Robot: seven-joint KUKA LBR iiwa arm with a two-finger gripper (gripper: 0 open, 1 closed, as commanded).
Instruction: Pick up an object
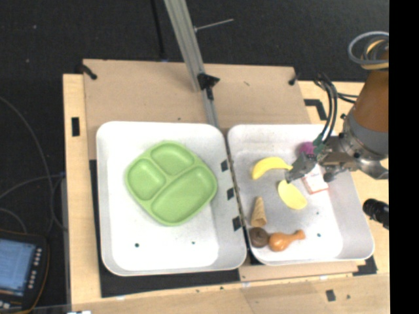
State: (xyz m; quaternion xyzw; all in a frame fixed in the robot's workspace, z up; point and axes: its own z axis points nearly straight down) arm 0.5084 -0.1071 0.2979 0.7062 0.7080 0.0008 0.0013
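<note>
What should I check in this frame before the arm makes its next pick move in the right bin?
1. Gripper is over the right bin: ok.
2. Something is already held: cannot tell; the view is too blurred at the tip.
3. Nearest targets are free of the arm: ok for the banana; the yellow slice and the small white and red item lie right by the tip.
4. Cone, brown ball and orange drumstick-shaped toy lie apart from the gripper: ok.
5. Green divided plate sits alone in the left bin, out of the way: ok.
</note>
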